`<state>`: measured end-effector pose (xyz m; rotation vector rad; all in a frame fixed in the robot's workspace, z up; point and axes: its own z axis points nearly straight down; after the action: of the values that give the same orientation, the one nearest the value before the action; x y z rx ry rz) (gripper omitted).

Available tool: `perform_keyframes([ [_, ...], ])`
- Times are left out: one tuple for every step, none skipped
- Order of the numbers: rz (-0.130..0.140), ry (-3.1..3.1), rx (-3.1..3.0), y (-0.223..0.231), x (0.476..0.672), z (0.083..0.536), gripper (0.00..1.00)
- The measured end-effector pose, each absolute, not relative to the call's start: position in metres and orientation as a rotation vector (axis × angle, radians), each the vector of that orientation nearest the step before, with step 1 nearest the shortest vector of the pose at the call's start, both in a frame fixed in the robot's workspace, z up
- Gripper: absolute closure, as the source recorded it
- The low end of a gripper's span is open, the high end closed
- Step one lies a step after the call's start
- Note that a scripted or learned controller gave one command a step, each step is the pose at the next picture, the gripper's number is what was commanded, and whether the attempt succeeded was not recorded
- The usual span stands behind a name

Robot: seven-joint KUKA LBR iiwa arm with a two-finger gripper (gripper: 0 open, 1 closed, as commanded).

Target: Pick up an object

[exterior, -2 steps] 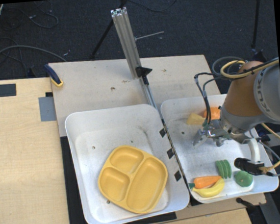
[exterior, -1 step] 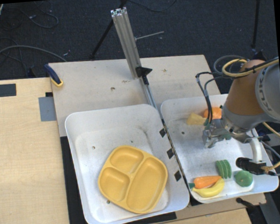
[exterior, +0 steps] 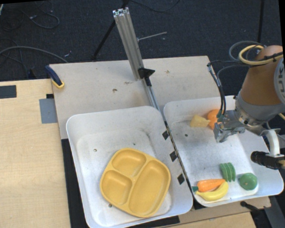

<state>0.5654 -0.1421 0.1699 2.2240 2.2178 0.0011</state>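
Note:
In the right bin [exterior: 206, 150], a pale yellow piece [exterior: 199, 121] and an orange object [exterior: 213, 117] lie near the far wall. My gripper [exterior: 223, 133] hangs just right of them, low over the bin floor, with nothing seen between its fingers. Near the front edge lie a green ridged piece [exterior: 228, 171], a round green item [exterior: 248, 181], a toy carrot [exterior: 210, 184] and a yellow banana [exterior: 213, 194].
The left bin [exterior: 85, 141] holds a yellow divided plate [exterior: 135, 181]. A metal post [exterior: 129, 42] rises behind the bins. The divider with black clips [exterior: 172, 153] separates the two bins. A black part of the arm [exterior: 267, 159] reaches over the right bin's right edge.

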Motion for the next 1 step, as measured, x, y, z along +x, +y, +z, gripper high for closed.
perform_keyframes([
  [0.002,2.223,2.219,-0.1326,0.5628,0.222,1.0],
])
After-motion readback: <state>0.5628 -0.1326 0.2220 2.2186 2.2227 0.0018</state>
